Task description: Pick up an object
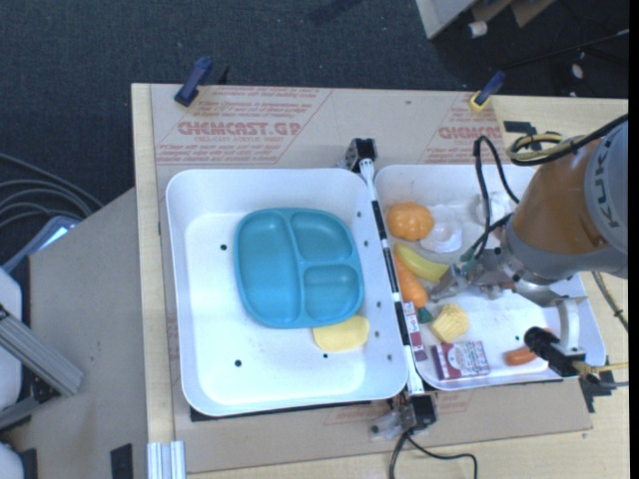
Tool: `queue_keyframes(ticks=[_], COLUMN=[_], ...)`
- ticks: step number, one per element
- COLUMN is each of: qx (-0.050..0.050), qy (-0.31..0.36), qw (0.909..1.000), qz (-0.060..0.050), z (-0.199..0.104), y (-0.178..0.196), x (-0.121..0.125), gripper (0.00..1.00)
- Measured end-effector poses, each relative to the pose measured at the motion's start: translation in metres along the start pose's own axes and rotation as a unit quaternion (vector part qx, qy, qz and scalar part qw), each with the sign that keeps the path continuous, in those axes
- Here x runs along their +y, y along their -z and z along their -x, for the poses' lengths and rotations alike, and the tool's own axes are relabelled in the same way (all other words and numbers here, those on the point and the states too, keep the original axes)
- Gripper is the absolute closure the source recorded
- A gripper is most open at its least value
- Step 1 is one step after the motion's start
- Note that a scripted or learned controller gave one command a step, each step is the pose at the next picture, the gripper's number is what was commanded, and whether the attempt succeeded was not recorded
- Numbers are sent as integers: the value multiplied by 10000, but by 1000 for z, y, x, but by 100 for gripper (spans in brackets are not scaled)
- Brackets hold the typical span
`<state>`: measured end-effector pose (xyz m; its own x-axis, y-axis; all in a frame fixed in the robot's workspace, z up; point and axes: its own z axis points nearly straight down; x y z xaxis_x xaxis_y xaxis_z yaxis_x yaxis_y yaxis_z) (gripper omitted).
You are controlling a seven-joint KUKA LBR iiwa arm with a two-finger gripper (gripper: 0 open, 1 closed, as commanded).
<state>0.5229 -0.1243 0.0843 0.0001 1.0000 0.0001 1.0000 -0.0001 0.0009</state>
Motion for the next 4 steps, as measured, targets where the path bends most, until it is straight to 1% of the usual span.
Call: queue_keyframes(ticks=[1, 2, 3, 4], qx=[-10, -1, 4, 3], qy=[-12, -7, 4, 3], qw=[10000, 10000, 10000, 10000], qz=[-3, -5, -8, -8], z=[-19, -21, -89, -128], y=[0, 10, 100, 149], x=[-44, -44, -44, -24], gripper=[0, 100, 100, 100])
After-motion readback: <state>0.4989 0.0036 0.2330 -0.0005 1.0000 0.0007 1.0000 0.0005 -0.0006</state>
